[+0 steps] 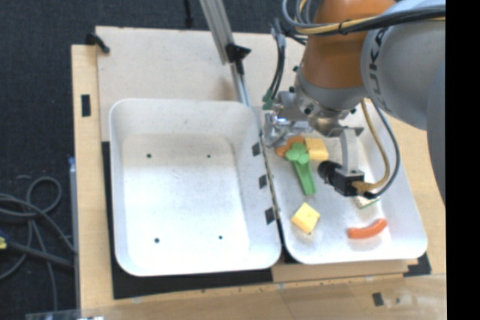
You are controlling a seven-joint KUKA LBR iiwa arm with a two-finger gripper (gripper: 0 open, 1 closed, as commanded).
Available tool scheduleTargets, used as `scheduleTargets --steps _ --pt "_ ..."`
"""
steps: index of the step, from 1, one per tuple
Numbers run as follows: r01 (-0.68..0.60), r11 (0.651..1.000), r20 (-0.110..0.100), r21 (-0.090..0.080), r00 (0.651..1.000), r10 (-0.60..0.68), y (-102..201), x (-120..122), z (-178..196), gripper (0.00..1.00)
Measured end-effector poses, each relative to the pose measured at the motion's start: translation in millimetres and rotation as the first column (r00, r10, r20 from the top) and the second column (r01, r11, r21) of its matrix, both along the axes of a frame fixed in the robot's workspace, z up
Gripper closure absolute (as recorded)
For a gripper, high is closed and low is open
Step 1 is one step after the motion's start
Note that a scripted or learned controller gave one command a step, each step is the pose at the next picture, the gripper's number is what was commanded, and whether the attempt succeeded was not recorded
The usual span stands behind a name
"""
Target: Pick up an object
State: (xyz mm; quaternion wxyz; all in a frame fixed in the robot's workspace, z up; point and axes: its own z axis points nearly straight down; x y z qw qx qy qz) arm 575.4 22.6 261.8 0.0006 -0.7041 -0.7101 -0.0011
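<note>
At the near edge of the counter (90, 288) the two white bins sit side by side. The left bin (120, 161) has a speckled floor and a few dark dots. The right bin (409, 240) holds everything worth picking.

Nearest in that bin lie an orange-red sausage-like piece (367, 229) by the near right corner and a yellow block (305, 218) toward the dividing wall. Both rest loose on the bin floor, well apart from the arm's tip.

A little farther in, a green piece (301, 167) stretches from mid-bin up toward the wrist, with a second yellow piece (317, 151) and something orange (292, 144) just beside its far end. A black fitting (341, 180) on cables hangs to the right of the green piece.

The hand (285, 127) is down at the far left part of the right bin, right over that cluster, beneath the orange band (341, 41) of the arm. The wrist hides its tip, so I cannot tell how it is set, nor whether anything is caught in it.

As I judge it, the task is at the grasp attempt: the reach into the bin looks made, the green-yellow-orange cluster is the likely target, and nothing is visibly lifted. What is left is a secure grip and a lift clear of the bin.

Farther back, a metal pole (212, 4) rises from the counter beyond the bins.
</note>
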Motion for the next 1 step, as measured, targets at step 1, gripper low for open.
scheduleTargets --steps 1 --pt "0.0 1.0 -0.001 0.0 1.0 0.0 41.1 -21.2 2.2 1.0"
